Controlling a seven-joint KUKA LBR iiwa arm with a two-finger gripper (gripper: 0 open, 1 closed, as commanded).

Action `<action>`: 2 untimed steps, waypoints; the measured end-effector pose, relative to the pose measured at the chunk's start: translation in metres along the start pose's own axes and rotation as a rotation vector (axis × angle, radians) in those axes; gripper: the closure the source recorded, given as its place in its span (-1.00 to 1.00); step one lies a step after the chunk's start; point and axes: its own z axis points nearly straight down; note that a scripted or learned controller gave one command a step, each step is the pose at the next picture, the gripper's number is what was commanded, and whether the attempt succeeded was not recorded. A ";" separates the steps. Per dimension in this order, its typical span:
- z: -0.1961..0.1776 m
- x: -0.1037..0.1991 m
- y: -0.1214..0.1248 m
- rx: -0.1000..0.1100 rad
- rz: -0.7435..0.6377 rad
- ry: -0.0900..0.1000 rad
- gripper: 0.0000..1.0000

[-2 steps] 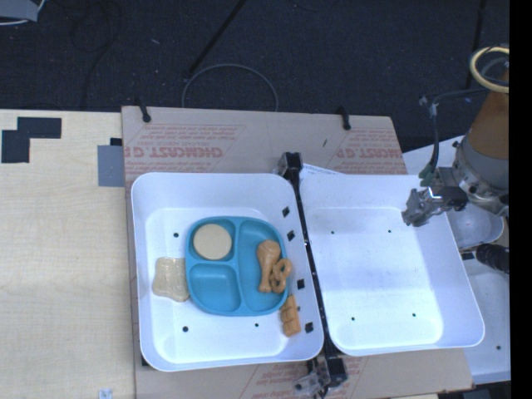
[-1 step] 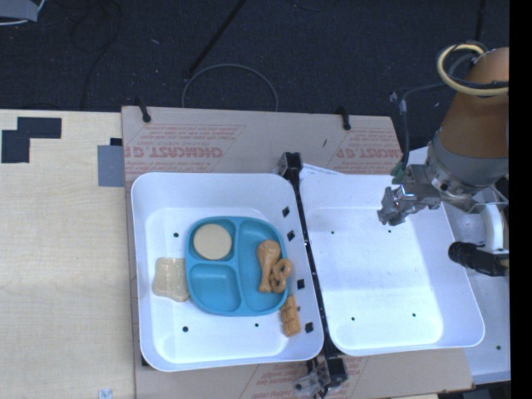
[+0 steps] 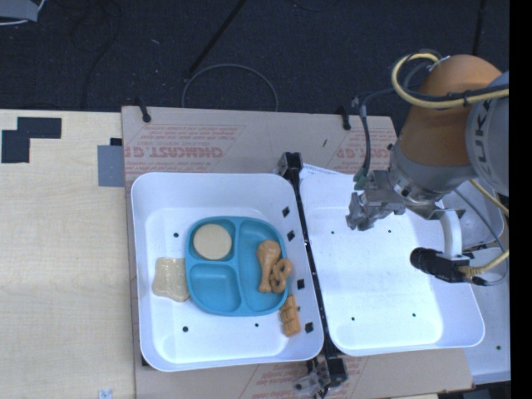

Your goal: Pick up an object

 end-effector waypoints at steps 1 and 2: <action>0.014 0.057 0.002 0.002 -0.002 0.001 1.00; 0.017 0.117 -0.007 0.001 -0.003 0.001 1.00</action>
